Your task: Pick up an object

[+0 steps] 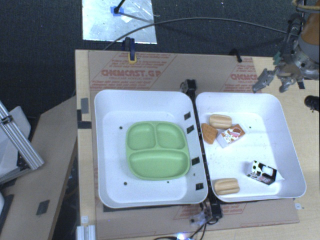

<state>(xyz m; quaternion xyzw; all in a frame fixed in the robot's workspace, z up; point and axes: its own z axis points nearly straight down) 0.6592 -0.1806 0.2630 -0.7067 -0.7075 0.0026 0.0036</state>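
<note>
The gripper (274, 80) hangs above the far right corner of the worktop (145, 69), just outside the far rim of the right bin (287, 129). Its two fingers (261, 81) are spread apart and hold nothing.

The candidate objects all lie in the right bin. A bread roll (220, 120) sits toward the bin's far left part, with a wedge-shaped brown piece (209, 133) just beside it and a small red-and-white packet (232, 135) touching or nearly touching that wedge. A second roll (226, 186) lies at the near left corner, and a black-and-white carton (262, 172) rests toward the near right side, well apart from the others.

The rolls look like light toy food, probably smooth and rounded, so they could slip; closing across the narrow width at mid-length seems safest. The carton appears stiff and boxy with flat faces, likely the easiest grip, taken across its short sides. The packet looks thin and flat, hard to get the fingers under.

The cluster of roll, wedge and packet crowds itself, so a descent there risks nudging neighbours. The second roll lies close to the bin wall, which may block one finger. The left bin (107, 134) carries a green divided plate (158, 150) and is out of the way. A cable (200, 20) arcs over the far side.
</note>
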